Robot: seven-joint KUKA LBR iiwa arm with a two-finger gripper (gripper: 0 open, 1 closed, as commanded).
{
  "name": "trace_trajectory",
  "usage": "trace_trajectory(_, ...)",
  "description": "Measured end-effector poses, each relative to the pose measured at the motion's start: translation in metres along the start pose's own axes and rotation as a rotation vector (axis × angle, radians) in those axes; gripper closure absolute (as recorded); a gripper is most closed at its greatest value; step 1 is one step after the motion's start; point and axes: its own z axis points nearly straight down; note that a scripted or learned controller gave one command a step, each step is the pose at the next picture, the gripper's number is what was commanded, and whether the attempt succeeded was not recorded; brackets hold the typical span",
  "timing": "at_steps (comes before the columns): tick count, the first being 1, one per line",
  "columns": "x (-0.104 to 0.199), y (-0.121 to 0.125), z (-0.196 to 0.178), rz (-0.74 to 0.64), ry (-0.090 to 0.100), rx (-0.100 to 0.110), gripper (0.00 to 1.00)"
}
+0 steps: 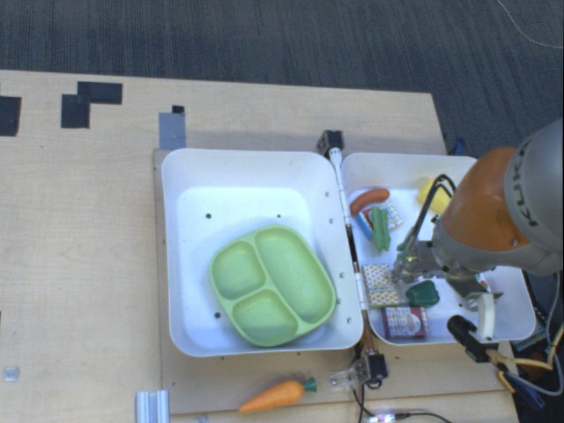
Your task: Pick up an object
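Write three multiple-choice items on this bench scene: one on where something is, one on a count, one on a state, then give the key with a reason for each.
1. Where does the toy carrot lie?
A. In the left bin
B. On the bench in front of the left bin
C. In the right bin

2. How many compartments does the green tray have?
A. Two
B. Three
C. Five

3. How does the green tray sit?
A. Flat, open side up, in the left bin
B. Turned upside down on the bench
C. Standing on edge against the right bin's wall

Key:
1. B, the carrot rests on the wooden bench, outside the bin's near rim.
2. B, two ridges split it into one large and two smaller wells.
3. A, its wells face the camera and it lies on the left bin's floor.
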Motion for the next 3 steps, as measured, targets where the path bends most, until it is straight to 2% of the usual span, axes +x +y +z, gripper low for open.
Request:
trace_trajectory(1, -0.002, 0.001, -0.001, 0.002, -0.003, -0.003, 0.00)
trace_trajectory(2, -0.002, -0.002, 0.011, 0.002, -0.003, 0.002, 0.00)
trace_trajectory(3, -0.001, 0.001, 0.000, -0.002, -0.001, -0.003, 1.00)
